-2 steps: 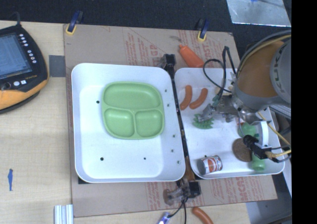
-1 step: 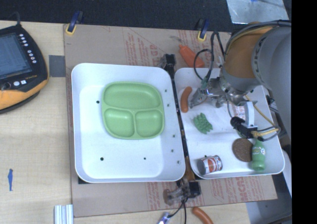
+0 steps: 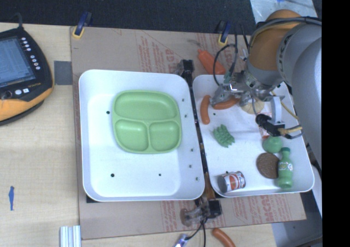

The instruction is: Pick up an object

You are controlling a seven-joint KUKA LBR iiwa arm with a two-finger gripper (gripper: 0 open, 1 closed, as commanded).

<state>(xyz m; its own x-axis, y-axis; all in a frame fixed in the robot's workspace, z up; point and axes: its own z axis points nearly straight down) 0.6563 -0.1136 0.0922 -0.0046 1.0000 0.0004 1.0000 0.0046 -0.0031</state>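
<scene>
Camera view — hand [image 3: 227, 95] just above orange sausage [image 3: 224, 104] — touching.

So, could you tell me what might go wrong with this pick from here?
The gripper sits low at the right bin's far end among crowded items: two orange sausage-like pieces lie close together there, so it may nudge one away or catch two. The cables hanging by the wrist could snag. The small can and green bottle lie by the bin's near rim, so grasping there may be awkward.
</scene>
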